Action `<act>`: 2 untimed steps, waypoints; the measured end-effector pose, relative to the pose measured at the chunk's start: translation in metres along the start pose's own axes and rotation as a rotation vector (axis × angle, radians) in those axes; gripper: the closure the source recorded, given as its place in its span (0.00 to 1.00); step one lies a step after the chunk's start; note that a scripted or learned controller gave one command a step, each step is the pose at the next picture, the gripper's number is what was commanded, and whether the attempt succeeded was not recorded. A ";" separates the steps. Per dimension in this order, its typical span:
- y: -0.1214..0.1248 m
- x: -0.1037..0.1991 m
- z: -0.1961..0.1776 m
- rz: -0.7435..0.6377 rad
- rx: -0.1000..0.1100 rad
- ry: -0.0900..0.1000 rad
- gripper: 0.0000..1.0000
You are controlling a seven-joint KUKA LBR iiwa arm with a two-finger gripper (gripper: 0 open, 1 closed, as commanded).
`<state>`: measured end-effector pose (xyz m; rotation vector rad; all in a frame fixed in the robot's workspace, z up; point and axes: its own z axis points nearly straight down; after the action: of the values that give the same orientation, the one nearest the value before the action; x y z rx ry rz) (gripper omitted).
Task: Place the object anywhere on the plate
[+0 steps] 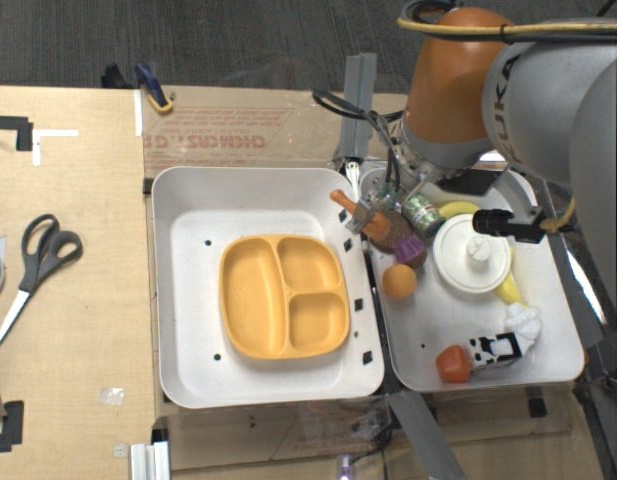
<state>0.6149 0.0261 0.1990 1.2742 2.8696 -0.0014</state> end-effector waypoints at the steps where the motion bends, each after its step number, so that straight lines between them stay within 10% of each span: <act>1: 0.001 0.080 0.008 -0.146 0.001 0.002 1.00; 2: 0.001 0.080 0.008 -0.146 0.001 0.002 0.00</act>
<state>0.5621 0.0864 0.1914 1.0622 2.9570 -0.0020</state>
